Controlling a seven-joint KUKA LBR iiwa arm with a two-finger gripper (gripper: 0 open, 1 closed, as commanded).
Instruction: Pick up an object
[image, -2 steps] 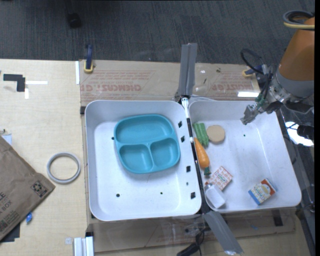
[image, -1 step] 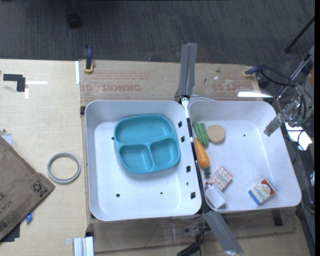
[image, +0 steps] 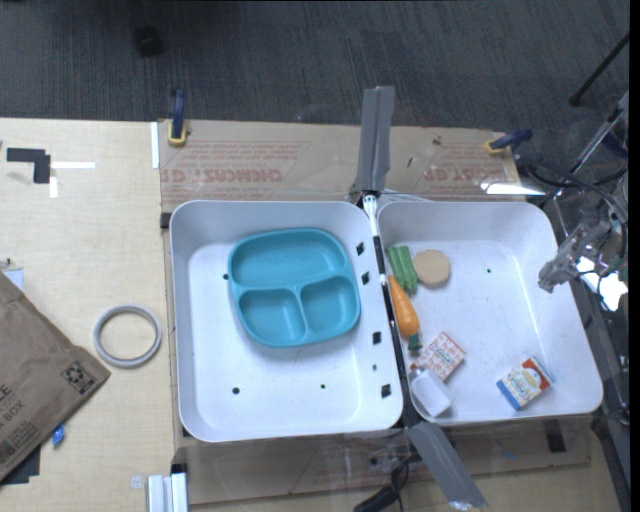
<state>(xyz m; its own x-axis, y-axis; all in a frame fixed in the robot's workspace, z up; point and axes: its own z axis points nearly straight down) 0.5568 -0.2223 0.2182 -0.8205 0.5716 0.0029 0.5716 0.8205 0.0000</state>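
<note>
I read "BOX" on the brown carton (image: 35, 385) far left; the cardboard (image: 330, 165) lettering is mirrored. The carrot (image: 403, 306), tan disc (image: 432, 267) and small packets (image: 442, 356) lie well left of my gripper (image: 570, 258). Its opening I cannot tell.

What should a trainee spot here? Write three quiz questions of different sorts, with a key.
1. True or false: the blue plate lies in the left bin.
2. Which lies right beside the carrot? A) the green vegetable B) a tape roll C) a cardboard box
3. How many compartments does the blue plate have?

Key: 1 true; 2 A; 3 three.
</note>
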